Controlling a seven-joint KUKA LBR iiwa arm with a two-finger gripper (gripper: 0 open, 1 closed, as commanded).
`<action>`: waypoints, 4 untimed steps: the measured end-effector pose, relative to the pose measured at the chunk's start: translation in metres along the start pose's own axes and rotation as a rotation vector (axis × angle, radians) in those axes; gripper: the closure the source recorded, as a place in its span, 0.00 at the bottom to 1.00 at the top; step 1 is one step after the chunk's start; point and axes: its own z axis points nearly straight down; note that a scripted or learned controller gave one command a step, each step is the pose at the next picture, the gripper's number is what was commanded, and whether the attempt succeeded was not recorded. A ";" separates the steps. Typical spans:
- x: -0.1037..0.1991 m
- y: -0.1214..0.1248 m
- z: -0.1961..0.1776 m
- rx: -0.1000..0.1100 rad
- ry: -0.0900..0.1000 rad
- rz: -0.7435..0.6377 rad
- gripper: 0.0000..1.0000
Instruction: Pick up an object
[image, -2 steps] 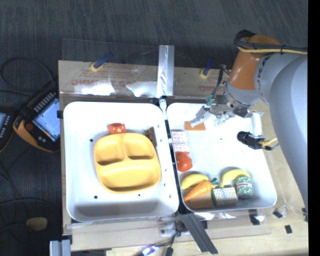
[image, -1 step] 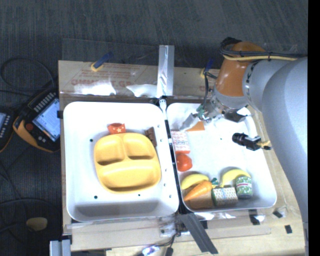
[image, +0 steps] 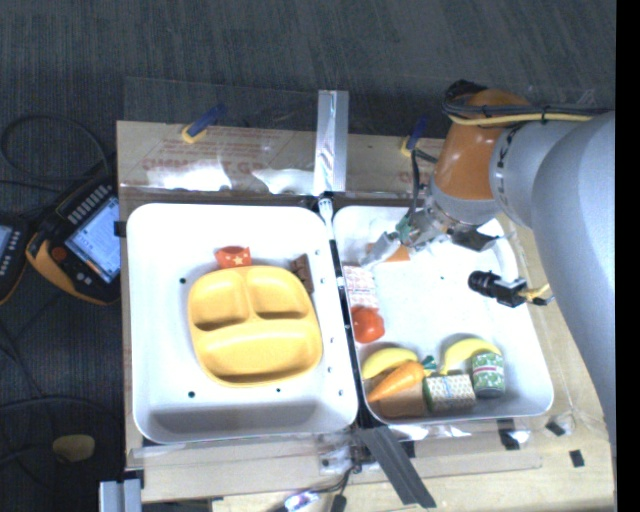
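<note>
My gripper (image: 388, 243) hangs low over the back left corner of the right bin (image: 450, 300), pointing left and down from the orange-banded wrist. A small orange piece (image: 398, 255) shows right by its tip; whether it is held is unclear. Just in front lie a white packet with red print (image: 360, 287) and a red tomato (image: 367, 323). Along the bin's front sit a yellow banana (image: 387, 359), an orange carrot (image: 401, 378), a small labelled can (image: 448, 390), a yellow fruit (image: 468, 351) and a green-and-red can (image: 489, 375).
The left bin (image: 160, 300) holds a yellow divided plate (image: 255, 322), with a small red thing (image: 232, 256) at its back edge and a brown piece (image: 301, 269) at its right corner. A raised divider (image: 338, 300) separates the bins.
</note>
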 end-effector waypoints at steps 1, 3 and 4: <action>0.002 -0.001 -0.006 0.005 0.006 -0.001 1.00; -0.038 -0.001 0.002 0.023 0.012 0.135 0.00; 0.007 -0.034 0.006 0.016 0.006 0.192 0.00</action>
